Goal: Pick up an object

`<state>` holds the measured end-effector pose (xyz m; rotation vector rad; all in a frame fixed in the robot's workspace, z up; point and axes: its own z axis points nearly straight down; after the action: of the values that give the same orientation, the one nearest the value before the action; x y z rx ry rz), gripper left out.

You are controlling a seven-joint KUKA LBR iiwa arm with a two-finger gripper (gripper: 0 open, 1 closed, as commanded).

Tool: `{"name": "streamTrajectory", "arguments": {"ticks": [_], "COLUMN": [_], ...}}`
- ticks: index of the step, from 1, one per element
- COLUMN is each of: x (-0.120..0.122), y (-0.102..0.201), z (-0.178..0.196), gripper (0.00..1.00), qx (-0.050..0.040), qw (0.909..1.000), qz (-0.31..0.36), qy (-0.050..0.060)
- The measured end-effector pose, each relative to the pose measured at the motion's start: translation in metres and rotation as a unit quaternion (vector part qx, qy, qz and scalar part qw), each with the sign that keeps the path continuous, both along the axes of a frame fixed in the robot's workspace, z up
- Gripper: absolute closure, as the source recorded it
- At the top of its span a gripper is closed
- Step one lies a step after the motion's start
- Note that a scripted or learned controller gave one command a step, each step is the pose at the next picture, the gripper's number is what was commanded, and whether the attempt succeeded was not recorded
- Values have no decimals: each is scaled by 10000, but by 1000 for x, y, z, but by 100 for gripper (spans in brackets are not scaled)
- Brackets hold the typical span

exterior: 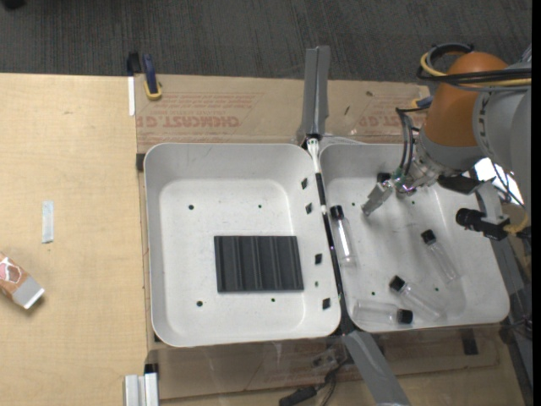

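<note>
My end effector (382, 194) hangs over the right bin (473, 311), in its upper left part, reaching in from the right with the orange band (461, 87) of my arm above it. One grey finger (376, 198) slants down and to the left toward the bin floor; I cannot tell how far apart my fingers stand, and nothing shows between them.

The things to pick are clear plastic tubes with black caps, all lying flat in the right bin. One tube (341, 233) lies along the left wall, just beside the divider between the bins. A second tube (439, 256) lies right of centre, below my end effector and apart from it. Two more tubes sit near the front edge — one (410, 294) slanted, and another (380, 315) lying along the front wall with its cap to the right.

The left bin (169, 311) holds a dark ribbed block (259, 263) lying flat at its centre. Out on the tabletop (68, 142), well left of the bins, lie a small pale strip (47, 222) and a reddish packet (17, 282).
</note>
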<state>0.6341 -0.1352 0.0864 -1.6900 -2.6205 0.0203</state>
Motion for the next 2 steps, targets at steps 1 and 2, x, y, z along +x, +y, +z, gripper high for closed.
{"name": "streamTrajectory", "arguments": {"ticks": [1, 2], "x": [25, 25], "y": [-51, 23], "z": [6, 7], "gripper": [0, 0], "qx": [-13, -7], "qw": [9995, 9990], "qz": [277, 426], "qy": [-141, -145]}}
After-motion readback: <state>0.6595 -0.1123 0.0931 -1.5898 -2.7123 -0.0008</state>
